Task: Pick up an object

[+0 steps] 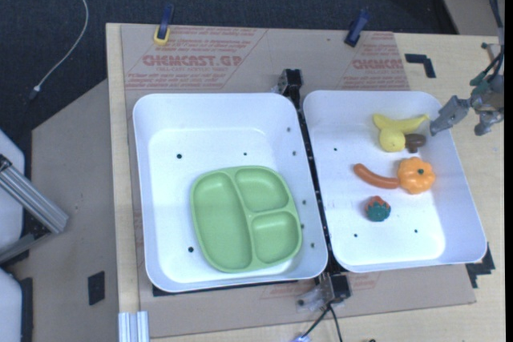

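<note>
Camera view: bench point(240, 60) with two white bins side by side. Left bin point(160, 124) holds a green divided plate point(244, 216), three compartments, nothing in them. Right bin point(449, 228) holds the pickable stuff, all in its upper half: yellow banana point(394, 131) near the far wall, a small brown piece point(415, 142) touching its right side, orange pumpkin point(415, 175) below that, an orange sausage point(375, 176) running into the pumpkin's left side, and a small teal-and-red ball point(377, 210) a bit apart, nearer the middle.

Gripper point(469, 110) sits at the right bin's far right rim, near the banana and the brown piece; the fingers look spread and nothing is between them, so released, not grasping. Wrist is cut off at the frame edge, arm body out of frame.

Risks, my read: banana, brown piece, pumpkin and sausage are crowded, so a descent there could land on two things at once, or nudge one and roll the pumpkin away. Gripper is right by the bin wall; a straight drop could clip the rim. The ball is small and round, likely to squirt out of a pinch.

Hard to tell: what the brown piece actually is, probably a toy food bit, too small. Finger gap is blurry, and the gripper's height above the bin can't be read from this slanted view.
</note>
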`<state>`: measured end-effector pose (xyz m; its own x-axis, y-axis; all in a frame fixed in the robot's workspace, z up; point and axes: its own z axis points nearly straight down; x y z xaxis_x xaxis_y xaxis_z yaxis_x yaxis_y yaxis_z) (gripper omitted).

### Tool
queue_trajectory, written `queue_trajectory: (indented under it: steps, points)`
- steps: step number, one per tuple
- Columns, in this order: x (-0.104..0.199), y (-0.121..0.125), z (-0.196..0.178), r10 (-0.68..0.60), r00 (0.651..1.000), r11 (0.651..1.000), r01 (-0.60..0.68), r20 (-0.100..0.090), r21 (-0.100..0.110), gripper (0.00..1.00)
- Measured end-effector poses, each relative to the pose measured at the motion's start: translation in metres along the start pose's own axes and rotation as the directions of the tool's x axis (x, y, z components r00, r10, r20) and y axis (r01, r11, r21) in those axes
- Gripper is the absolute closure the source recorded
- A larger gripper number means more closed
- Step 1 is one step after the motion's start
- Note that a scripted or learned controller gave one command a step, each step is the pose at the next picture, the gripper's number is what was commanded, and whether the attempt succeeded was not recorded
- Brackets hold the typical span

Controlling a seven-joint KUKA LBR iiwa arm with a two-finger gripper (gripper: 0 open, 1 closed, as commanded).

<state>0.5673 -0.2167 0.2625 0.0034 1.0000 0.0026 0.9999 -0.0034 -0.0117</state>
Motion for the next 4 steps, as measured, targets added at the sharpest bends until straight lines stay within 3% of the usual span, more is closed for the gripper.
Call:
queue_trajectory:
  steps: [1, 4]
  points:
    - [0.001, 0.002, -0.006, -0.003, 1.0, 1.0, 0.003, 0.003, -0.012, 0.0]
    - [-0.001, 0.01, 0.172, -0.005, 1.0, 1.0, 0.005, -0.003, -0.006, 0.0]
